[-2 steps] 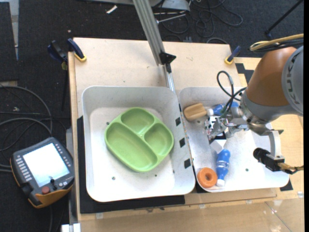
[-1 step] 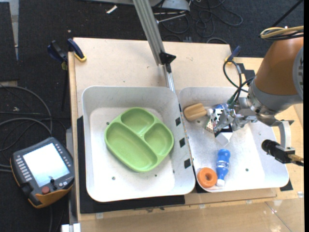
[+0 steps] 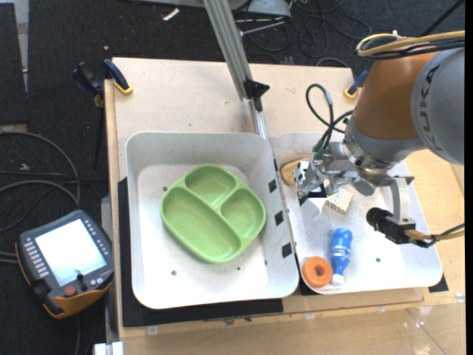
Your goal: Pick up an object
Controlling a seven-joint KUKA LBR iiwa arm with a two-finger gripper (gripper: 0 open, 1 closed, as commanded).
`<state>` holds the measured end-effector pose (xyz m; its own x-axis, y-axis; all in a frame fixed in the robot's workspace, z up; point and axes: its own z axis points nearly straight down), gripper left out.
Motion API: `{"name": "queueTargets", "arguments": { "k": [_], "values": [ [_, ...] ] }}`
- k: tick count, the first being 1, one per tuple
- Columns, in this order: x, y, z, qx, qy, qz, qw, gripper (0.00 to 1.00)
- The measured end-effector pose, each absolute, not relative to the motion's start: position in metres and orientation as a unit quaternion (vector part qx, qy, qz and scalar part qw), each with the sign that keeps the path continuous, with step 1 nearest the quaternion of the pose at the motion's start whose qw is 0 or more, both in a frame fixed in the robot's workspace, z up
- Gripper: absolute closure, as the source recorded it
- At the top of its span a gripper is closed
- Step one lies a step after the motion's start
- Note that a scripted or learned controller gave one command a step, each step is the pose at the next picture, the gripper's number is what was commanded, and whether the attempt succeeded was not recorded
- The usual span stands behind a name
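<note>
My gripper hangs low over the left part of the right bin, with the grey and orange arm reaching in from the right. A small pale speckled block lies just to the gripper's right. A tan curved object peeks out at the gripper's left, by the bin's wall. Nearer the front lie a blue bottle with a white cap and an orange ring. Nothing can be seen held in the gripper.
The left bin holds a green divided plate. A black fitting on a cable hangs over the right bin. A slanted metal pole crosses the back. A teach pendant lies on the floor at left.
</note>
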<state>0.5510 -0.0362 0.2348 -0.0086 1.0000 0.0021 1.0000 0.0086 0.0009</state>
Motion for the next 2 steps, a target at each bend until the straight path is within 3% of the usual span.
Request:
{"name": "queueTargets", "arguments": {
  "k": [1,2],
  "values": [
    [0.564,0.018,0.23,-0.704,-0.71,-0.0007,0.001,1.0],
    [0.555,0.065,0.232,-0.704,-0.71,0.0001,0.001,1.0]
  ]
}}
